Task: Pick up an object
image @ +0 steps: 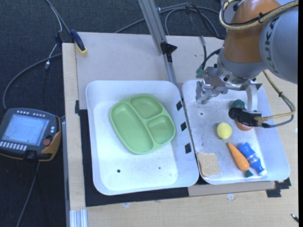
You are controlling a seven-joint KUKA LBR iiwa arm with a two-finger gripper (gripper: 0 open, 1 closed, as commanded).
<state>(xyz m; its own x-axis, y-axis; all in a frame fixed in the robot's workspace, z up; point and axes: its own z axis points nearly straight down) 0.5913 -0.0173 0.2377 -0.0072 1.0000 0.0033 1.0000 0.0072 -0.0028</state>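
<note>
So the gripper (204, 94) is hanging over the back left part of the right bin (279, 167), and honestly I can't tell how it's set from this angle, nothing visible in it though. Pickable stuff sits nearer the front of that bin: a yellow lemon (224, 130) in the middle, an orange carrot (237, 157) right next to a blue tube (252, 159), and a slice of bread (208, 164) in the front left corner. Over in the left bin (102, 178) there's a green divided plate (142, 122) lying flat, and a teach pendant (28, 134) sits off the bench to the left.
</note>
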